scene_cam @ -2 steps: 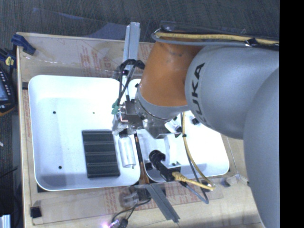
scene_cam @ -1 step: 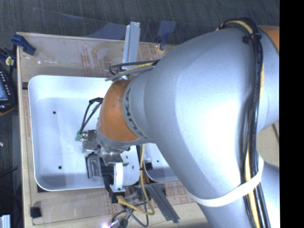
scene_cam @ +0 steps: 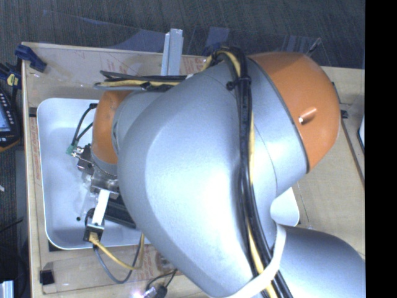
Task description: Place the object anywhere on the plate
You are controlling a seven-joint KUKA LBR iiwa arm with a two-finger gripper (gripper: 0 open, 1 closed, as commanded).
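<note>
Reaches down into bin (scene_cam: 53, 185) with arm (scene_cam: 205, 166), blocking much of it. Cannot tell whether gripper (scene_cam: 93, 176), over bin floor, stands apart or together.

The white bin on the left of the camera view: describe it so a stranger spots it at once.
Find the big grey arm with its orange band across the middle. Left of it, on the pale wooden bench, lies the white bin, partly under the arm. Its glossy white floor and rounded raised rim set it apart from the tan board around it.
</note>
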